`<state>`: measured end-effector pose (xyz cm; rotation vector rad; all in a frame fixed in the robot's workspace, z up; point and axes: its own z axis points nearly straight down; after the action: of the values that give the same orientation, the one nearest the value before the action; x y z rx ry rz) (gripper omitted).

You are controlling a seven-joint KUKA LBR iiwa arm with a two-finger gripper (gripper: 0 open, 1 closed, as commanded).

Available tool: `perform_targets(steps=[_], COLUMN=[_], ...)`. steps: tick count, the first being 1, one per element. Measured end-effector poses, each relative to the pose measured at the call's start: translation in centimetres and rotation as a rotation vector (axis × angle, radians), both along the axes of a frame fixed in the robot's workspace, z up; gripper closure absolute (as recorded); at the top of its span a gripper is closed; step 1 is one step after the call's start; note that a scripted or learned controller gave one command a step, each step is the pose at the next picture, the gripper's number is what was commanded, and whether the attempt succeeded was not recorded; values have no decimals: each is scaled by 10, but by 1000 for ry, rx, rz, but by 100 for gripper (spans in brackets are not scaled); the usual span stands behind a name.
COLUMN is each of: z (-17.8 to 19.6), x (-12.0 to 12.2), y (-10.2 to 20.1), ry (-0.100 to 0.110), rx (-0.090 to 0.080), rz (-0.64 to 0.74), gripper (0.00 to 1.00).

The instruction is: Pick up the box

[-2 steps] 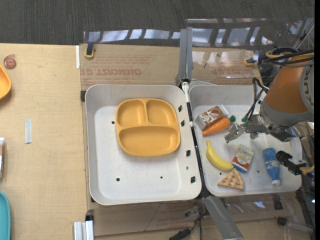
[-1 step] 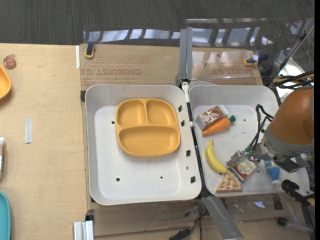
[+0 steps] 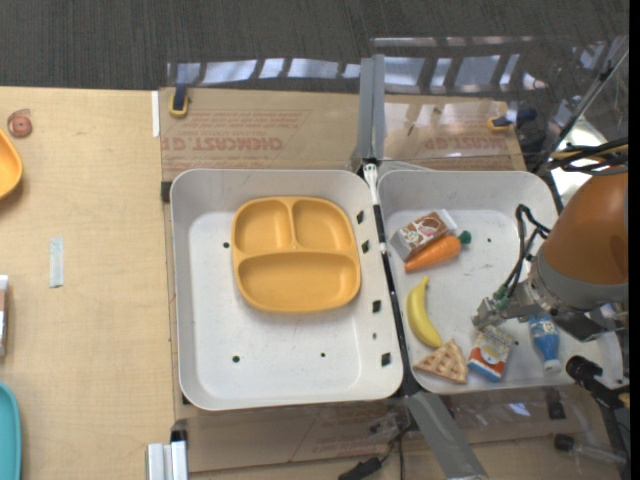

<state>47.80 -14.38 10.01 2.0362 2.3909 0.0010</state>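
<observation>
Near the right bin's front edge, the gripper (image 3: 492, 315) hangs over a small carton.

Low in the right bin (image 3: 455, 180) lie a waffle wedge (image 3: 443, 362), a red-white-blue carton (image 3: 489, 358) and a blue bottle (image 3: 546, 342); whether the fingers are released or clenched I cannot tell. A banana (image 3: 424, 313) lies left of them with bare floor around. Farther back, the box (image 3: 421, 234) lies aslant, long axis rising rightward, its label unreadable, touching a carrot (image 3: 434, 252). The left bin (image 3: 190, 268) holds a yellow divided plate (image 3: 296, 253). Beyond, cardboard (image 3: 262, 140) reads "CHEMCAST GP" inverted.
</observation>
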Motion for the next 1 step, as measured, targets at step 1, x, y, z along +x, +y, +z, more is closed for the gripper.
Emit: perform_targets(steps=[1], z=[0], x=[-1], y=[0], ry=[3], rx=[0], rz=[0], gripper=[0])
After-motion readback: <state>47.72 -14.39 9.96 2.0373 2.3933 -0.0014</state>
